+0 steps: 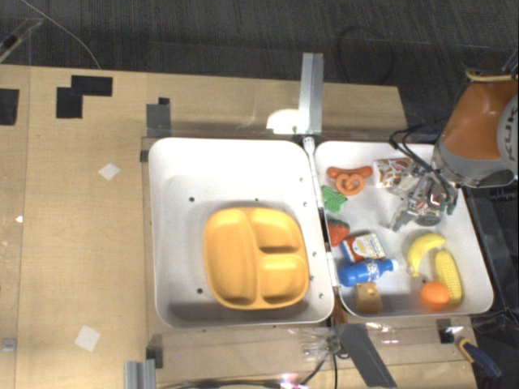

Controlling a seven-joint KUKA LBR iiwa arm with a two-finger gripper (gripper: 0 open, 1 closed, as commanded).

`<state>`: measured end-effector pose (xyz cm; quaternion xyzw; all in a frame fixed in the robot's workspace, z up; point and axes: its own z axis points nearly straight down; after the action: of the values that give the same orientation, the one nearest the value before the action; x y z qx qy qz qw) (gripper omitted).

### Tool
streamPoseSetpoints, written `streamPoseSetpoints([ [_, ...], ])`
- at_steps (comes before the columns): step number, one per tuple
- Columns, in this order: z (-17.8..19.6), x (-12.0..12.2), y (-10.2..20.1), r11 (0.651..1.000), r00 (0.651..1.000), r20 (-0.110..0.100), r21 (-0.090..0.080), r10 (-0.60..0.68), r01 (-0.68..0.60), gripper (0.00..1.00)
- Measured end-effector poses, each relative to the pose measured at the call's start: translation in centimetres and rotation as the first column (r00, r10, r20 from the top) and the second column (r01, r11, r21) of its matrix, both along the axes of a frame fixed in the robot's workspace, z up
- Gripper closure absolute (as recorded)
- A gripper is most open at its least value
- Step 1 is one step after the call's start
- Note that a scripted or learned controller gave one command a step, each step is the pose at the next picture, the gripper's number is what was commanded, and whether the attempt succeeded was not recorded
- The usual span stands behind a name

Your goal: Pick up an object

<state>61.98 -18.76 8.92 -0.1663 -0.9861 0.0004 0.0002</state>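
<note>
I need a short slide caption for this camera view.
Gripper hovers over the cluttered right bin; yellow tray in the left bin.

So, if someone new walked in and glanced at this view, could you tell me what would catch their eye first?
Probably the big yellow plastic divided plate, sitting alone in the left white bin. Next, the colourful clutter in the right white bin: a yellow banana, a small orange ball-shaped fruit and a blue bottle near the front. The grey arm's gripper hangs over that bin's back right part.
</note>
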Motion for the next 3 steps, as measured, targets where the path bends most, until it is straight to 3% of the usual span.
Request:
streamPoseSetpoints([
  [1,0.1,2.3,1.7,0.869,0.868,-0.054,-0.010,-0.494,0.494,0.00],
  [2,0.0,0.3,3.0,0.811,0.811,0.004,0.002,-0.585,0.585,0.00],
  [3,-0.1,1.6,4.1,0.568,0.568,-0.002,-0.002,-0.823,0.823,0.00],
])
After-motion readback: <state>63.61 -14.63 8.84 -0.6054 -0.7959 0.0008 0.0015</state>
